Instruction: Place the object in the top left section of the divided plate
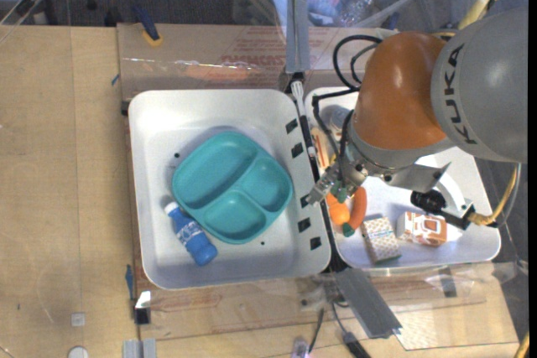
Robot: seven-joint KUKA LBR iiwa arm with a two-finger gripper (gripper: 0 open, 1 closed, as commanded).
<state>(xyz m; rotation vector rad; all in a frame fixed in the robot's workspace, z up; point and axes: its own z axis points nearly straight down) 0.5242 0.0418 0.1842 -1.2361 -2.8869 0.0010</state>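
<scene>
- The gripper (329, 187) sits low in the right bin (482, 241), just above the orange carrot (346, 209); finger state cannot be told
- The teal divided plate (232, 185) lies in the left bin (151, 180); a blue bottle (190, 236) touches its lower-left edge

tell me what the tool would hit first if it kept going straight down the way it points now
Most likely the orange carrot-like toy lying in the right bin, directly under the tool. Depth is hard to judge from this slanted view, so it may already be touching it.
</scene>
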